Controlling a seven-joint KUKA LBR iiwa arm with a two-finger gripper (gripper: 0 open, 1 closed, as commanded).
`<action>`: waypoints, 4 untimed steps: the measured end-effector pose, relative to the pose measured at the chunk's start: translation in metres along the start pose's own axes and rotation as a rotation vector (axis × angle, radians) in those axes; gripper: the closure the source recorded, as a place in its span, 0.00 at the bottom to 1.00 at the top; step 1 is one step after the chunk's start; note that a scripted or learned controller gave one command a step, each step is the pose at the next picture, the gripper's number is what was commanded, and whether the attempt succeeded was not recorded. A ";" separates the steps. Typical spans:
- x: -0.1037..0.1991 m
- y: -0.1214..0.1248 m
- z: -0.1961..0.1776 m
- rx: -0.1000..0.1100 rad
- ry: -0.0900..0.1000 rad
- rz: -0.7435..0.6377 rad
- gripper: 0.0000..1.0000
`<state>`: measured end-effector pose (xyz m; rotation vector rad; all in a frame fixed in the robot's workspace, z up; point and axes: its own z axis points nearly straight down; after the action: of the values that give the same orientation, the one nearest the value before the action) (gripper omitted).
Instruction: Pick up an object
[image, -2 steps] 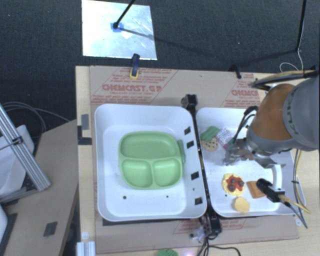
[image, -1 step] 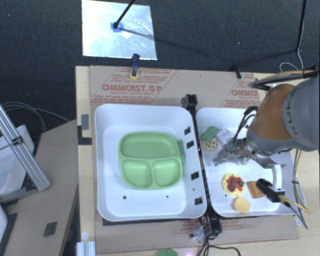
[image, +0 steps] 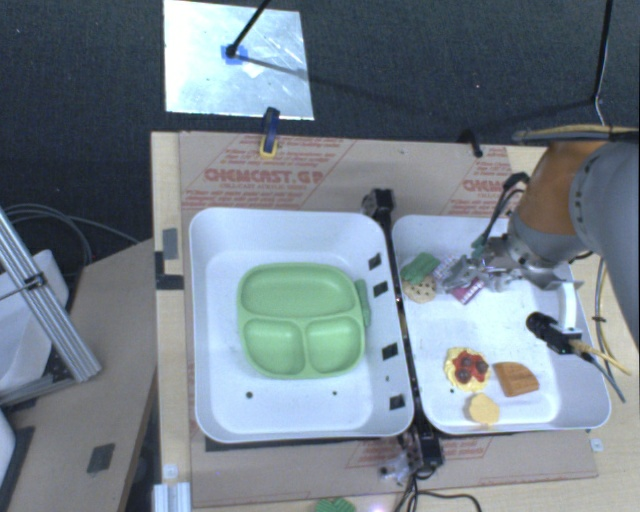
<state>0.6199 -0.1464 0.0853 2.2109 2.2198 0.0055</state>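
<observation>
The right bin holds several toy foods. A green piece and a round cookie lie at its upper left. A pink-purple item lies just right of them. Near the front sit a small pizza, a brown toast slice and a yellow round piece. My gripper reaches in from the right, low over the bin's upper part, its tip beside the pink item and close to the green piece. Whether anything sits between its fingers is unclear.
The left bin holds a green divided tray. A black clip-like part on the arm's side hangs over the right bin's right half. A grey-orange arm crosses the upper right.
</observation>
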 end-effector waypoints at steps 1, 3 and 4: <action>0.002 -0.002 -0.011 0.004 0.002 -0.002 1.00; 0.002 -0.002 -0.010 0.004 0.002 -0.003 0.00; 0.002 -0.002 -0.010 0.004 0.002 -0.003 0.00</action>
<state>0.6175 -0.1444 0.0955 2.2107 2.2262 0.0029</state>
